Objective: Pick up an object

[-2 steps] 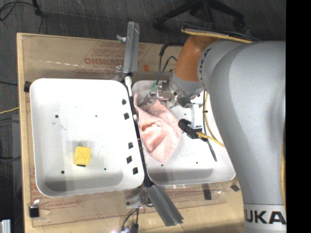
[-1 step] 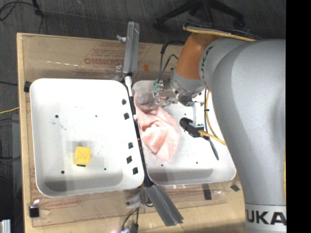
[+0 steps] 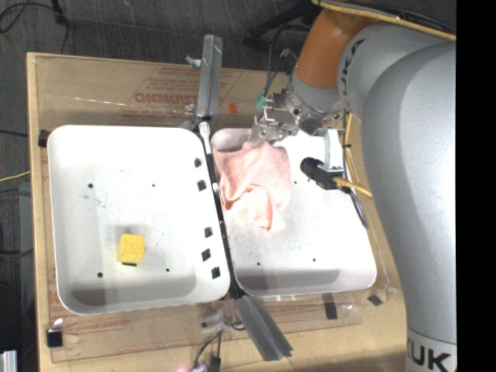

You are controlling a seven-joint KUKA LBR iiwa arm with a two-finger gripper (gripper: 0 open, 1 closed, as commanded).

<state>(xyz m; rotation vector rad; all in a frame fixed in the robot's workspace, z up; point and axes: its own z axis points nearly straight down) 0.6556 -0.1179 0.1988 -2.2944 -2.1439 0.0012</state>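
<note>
A pink cloth [image 3: 252, 180] lies crumpled in the right bin [image 3: 310, 246], along its left side. Its top corner is drawn up into a peak that runs between the fingers of my gripper [image 3: 266, 134]. The gripper stands at the bin's far left corner, shut on that corner of the cloth. The rest of the cloth hangs down and spreads over the bin floor. A small yellow block [image 3: 131, 249] rests in the left bin [image 3: 85, 153], towards its near side, far from the gripper.
A grey metal divider [image 3: 208, 84] runs between the two bins. The arm's large grey body [image 3: 411, 169] covers the right side of the bench. A black plug with a yellow cable [image 3: 319, 173] hangs over the right bin beside the cloth.
</note>
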